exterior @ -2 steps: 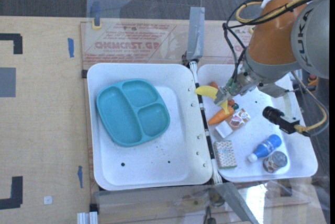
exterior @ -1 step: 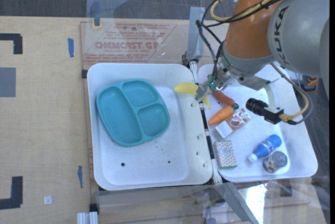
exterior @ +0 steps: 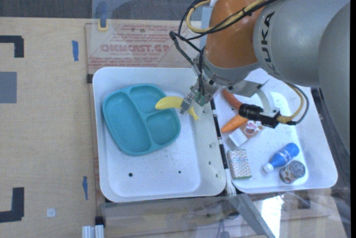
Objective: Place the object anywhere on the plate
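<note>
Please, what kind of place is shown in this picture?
Probably a robot lab bench: a KUKA arm reaches over two white bins, one with a blue plate and banana, on a taped wooden bench.

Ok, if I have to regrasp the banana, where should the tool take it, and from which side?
Probably the banana is best taken around its middle, coming straight down and closing across its narrow width. It lies flat, running left to right, with its left end over the rim of the blue plate, and its ends taper. The tool sits at its right end.
</note>
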`<state>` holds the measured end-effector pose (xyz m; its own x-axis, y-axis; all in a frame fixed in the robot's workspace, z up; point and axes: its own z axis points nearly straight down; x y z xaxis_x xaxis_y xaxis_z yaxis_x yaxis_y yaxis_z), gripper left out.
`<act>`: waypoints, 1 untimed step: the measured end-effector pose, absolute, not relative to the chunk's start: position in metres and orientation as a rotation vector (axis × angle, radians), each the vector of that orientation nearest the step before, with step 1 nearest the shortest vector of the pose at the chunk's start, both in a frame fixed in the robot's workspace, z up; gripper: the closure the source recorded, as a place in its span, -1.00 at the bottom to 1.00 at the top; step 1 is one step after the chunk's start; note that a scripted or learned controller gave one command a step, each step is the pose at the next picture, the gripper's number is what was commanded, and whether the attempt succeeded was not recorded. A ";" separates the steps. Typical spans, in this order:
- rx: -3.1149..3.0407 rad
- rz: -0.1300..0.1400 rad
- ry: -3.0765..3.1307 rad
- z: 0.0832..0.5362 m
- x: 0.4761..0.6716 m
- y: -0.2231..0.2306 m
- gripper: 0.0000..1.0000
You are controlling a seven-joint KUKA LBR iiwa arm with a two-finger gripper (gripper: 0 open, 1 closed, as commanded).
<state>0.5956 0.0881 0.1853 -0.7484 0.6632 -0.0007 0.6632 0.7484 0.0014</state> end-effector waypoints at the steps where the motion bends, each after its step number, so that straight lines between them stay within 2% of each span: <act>1: 1.115 0.002 2.936 0.185 0.596 0.088 -1.00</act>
